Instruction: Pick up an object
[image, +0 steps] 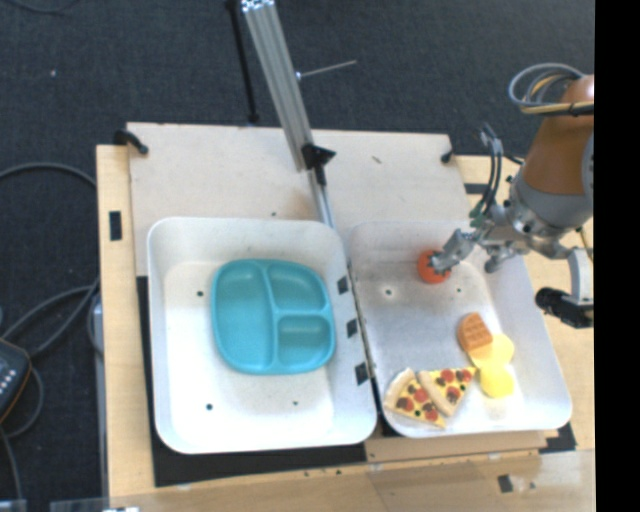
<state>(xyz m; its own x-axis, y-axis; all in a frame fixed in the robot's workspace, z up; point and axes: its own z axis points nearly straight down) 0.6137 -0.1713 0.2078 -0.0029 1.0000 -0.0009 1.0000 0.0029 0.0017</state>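
The pincer is spread wide in the upper right of the frame; one finger touches the little orange ball in the right bin — not held yet; go down slowly, ball in the middle, then squeeze.

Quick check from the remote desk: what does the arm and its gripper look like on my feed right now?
The arm is grey with an orange band above the wrist. Pale looped cables sit at its top, and a thin dark cable runs down its side. The gripper is grey metal with two slim fingers.
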